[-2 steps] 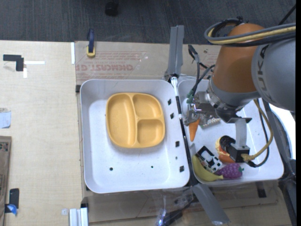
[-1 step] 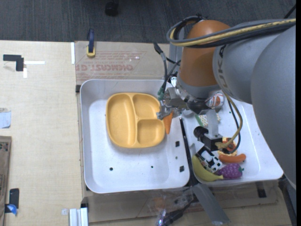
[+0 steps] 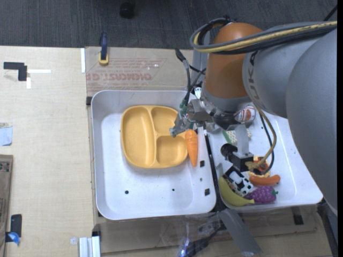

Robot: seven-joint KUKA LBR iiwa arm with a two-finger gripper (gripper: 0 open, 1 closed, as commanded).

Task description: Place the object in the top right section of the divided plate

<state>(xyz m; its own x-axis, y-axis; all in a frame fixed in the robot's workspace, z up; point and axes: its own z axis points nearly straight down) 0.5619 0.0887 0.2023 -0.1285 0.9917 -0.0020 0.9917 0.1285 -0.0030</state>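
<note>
The divided plate (image 3: 153, 137) has open compartments; a carrot (image 3: 192, 146) lies against its right rim, the arm (image 3: 236, 63) overhanging there.

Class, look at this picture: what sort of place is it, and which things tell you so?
Probably a robotics lab bench: a grey arm reaches over two white bins, with toy food like a carrot beside a divided plate.

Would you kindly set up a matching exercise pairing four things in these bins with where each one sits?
Things:
1. plate
2. carrot
3. grapes
4. banana

Places:
A. right bin, near corner, beside the banana
B. just off the plate's right edge, below the gripper
C. middle of the left bin
D. right bin, along its near left edge

Pairs: 1-C, 2-B, 3-A, 4-D
</note>
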